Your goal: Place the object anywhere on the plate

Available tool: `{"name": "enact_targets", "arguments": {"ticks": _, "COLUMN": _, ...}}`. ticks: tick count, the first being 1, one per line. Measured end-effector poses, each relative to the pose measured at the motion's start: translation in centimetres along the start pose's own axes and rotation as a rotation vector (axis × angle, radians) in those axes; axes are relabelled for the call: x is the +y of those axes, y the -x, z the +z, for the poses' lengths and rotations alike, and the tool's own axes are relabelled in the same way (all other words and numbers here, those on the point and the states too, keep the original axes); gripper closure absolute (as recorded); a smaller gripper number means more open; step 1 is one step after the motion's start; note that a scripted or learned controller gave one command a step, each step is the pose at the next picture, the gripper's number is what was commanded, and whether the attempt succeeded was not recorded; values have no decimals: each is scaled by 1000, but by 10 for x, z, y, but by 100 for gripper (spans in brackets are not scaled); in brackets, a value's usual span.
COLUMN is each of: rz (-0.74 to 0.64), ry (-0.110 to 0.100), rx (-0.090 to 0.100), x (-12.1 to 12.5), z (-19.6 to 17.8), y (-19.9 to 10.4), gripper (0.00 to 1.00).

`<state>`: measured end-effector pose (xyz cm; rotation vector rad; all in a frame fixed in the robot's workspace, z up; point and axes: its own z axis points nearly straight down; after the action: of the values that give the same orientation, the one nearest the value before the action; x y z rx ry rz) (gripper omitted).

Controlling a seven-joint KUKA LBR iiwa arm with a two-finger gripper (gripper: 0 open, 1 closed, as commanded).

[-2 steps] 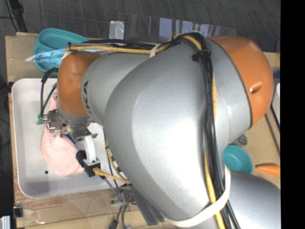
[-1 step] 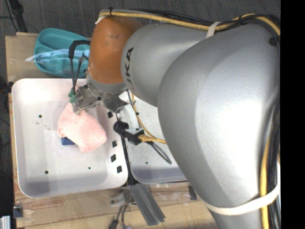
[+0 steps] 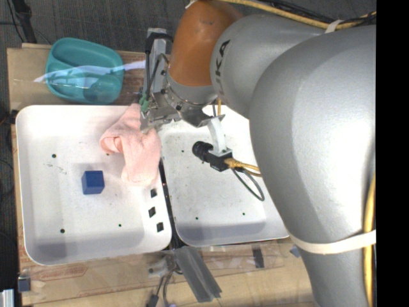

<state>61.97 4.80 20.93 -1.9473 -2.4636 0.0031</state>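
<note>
A pink cloth [image 3: 133, 147] hangs bunched over the right side of the left bin [image 3: 38, 133], its lower folds reaching the wall between the two bins. Its top corner is pinched in my gripper [image 3: 147, 115], which is shut on it at the back edge of the bins. The teal plate [image 3: 83, 69] sits on the wooden bench behind the left bin, up and to the left of the gripper, with a strip of clear plastic lying across it.
A small blue cube [image 3: 93, 181] lies on the floor of the left bin. A black cable fitting [image 3: 211, 155] with a looped wire hangs over the right bin [image 3: 217, 222]. The arm's big grey body covers the right side.
</note>
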Motion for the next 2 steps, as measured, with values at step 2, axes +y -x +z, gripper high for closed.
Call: {"name": "enact_targets", "arguments": {"ticks": 2, "rz": 109, "ry": -4, "rx": 1, "x": 14, "z": 19, "y": 95, "gripper": 100}}
